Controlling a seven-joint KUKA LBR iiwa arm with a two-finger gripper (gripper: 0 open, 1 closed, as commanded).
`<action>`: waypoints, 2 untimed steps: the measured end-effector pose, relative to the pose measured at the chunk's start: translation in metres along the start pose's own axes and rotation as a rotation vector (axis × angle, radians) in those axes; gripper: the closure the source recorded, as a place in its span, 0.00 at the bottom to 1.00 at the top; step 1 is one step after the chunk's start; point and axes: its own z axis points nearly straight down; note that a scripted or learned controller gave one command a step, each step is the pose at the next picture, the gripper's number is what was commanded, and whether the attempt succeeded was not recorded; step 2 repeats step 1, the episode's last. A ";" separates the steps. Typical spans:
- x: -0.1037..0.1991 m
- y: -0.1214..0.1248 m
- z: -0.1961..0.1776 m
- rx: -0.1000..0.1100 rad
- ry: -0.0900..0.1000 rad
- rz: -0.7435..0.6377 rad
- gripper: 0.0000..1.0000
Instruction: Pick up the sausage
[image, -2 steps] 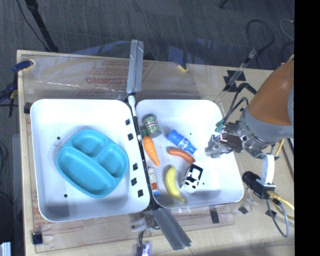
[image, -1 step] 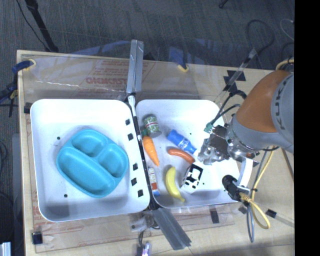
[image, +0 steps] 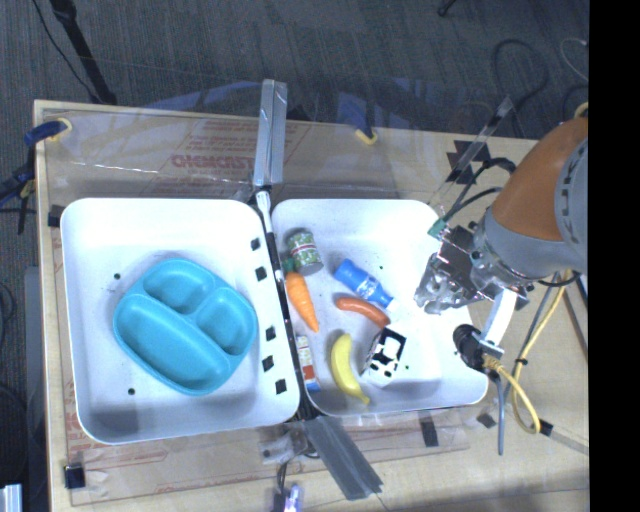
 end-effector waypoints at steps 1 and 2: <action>-0.018 -0.010 0.014 0.004 0.001 0.190 1.00; -0.018 -0.010 0.014 0.004 0.001 0.190 1.00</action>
